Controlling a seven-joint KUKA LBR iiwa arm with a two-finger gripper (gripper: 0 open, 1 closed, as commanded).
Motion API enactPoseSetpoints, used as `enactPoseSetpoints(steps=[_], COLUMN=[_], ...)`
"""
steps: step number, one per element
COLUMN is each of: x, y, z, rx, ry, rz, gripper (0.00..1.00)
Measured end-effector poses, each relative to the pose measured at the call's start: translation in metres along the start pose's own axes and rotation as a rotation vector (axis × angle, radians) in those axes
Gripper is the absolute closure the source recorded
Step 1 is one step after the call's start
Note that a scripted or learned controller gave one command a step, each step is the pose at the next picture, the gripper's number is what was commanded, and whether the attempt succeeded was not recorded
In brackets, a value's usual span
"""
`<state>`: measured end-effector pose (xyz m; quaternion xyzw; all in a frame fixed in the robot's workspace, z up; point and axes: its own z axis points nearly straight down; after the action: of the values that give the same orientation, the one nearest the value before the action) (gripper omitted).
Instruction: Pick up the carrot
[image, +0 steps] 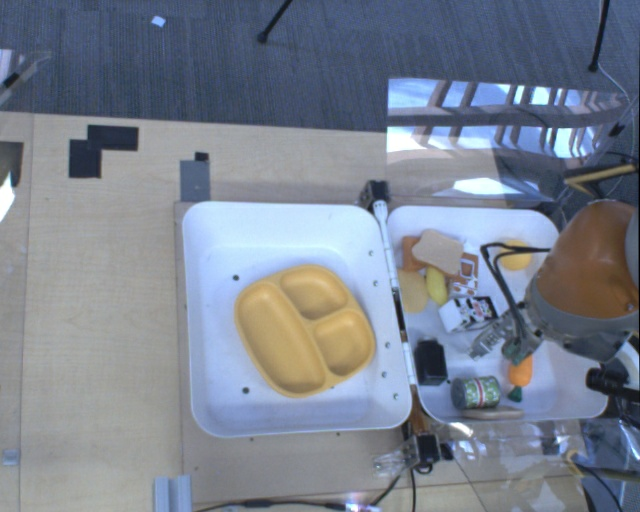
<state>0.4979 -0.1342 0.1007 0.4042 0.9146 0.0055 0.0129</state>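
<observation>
Camera view: tool (512, 352) low above carrot (519, 372) (right bin).

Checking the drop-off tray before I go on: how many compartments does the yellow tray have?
3. The yellow tray in the left bin has one long compartment on its left, a smaller compartment at its upper right and another compartment at its lower right.
</observation>
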Motion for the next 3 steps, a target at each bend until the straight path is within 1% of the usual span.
enactPoseSetpoints(steps=[1, 2, 3], x=[0.000, -0.026, -0.027], y=[0.000, -0.028, -0.025], z=[0.001, 0.011, 0.000], rx=[0.001, 0.006, 0.002], ry=[0.001, 0.004, 0.002], rz=[0.000, -0.404, -0.401], gripper=[0.00, 0.00, 1.00])
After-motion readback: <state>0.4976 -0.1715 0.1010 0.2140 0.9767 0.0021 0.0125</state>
